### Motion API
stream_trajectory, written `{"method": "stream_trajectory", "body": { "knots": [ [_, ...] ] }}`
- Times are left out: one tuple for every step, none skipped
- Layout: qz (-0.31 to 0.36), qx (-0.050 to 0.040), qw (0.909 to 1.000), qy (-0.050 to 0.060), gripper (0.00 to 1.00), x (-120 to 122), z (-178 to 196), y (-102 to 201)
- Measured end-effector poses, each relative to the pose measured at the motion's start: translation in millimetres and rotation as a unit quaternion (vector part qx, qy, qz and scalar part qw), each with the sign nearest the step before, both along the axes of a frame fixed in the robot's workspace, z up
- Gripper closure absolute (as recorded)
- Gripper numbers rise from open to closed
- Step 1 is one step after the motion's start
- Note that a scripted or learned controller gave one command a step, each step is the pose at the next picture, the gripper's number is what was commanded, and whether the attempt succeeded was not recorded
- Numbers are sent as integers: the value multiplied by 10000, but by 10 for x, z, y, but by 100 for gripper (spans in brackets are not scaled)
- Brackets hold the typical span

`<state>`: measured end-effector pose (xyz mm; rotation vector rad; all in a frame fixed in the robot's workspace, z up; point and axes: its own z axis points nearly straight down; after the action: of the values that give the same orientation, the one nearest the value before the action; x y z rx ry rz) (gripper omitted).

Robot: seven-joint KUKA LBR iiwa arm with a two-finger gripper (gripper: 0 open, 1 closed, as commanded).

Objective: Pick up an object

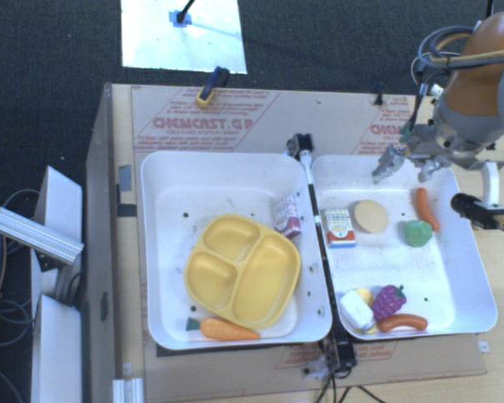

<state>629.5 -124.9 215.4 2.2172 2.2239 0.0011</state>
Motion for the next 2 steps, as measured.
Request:
{"method": "stream_trajectory", "body": {
  "knots": [
    [-5, -5, 10000, -30, 0, -423, -1267, 130],
    [-4, -5, 10000, -59, 100, -407, -1156, 130]
  ]
}}
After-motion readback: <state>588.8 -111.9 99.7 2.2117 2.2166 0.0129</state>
